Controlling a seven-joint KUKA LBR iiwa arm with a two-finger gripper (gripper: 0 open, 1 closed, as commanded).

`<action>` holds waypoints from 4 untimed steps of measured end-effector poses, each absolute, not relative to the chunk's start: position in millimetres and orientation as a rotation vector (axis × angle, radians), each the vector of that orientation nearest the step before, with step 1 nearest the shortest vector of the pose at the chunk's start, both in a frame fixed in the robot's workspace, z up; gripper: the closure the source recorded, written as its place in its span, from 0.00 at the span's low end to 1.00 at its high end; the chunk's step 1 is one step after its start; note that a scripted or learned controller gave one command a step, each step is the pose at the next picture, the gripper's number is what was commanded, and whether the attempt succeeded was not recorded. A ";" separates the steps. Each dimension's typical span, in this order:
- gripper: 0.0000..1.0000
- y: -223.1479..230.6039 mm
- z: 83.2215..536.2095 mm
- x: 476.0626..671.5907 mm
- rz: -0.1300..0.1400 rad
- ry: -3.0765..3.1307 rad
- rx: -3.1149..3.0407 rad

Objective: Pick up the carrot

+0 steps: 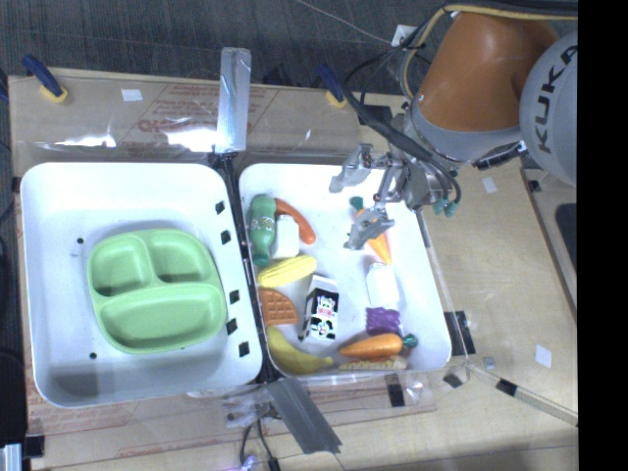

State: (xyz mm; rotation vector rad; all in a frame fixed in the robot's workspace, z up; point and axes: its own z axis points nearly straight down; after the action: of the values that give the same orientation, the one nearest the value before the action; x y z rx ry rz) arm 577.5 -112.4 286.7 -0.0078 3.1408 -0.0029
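An orange carrot (371, 345) with a green tip lies along the front wall of the right bin (432, 263), beside a banana (294, 357). My gripper (359, 204) hangs over the back right part of that bin, well behind the carrot. It is open, with its fingers (369, 232) spread apart. A small orange bit shows in the gap, too small to tell what it is. A short orange wedge (380, 248) lies just beneath the nearer finger.
The right bin also holds a green bottle (262, 226), a curved orange piece (297, 222), corn (287, 271), a waffle (278, 307), a milk carton (322, 314), a white bottle (383, 285) and a purple item (385, 319). The left bin holds a green divided plate (155, 287).
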 end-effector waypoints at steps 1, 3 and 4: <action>0.00 -162.6 186.5 593.8 0.004 3.147 -0.170; 1.00 -199.0 124.8 639.5 -0.002 3.135 0.018; 1.00 -208.5 159.9 652.0 -0.003 3.100 -0.476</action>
State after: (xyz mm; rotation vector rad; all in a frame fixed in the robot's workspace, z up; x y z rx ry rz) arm 652.0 -208.5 159.9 -0.4761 3.1002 -0.0029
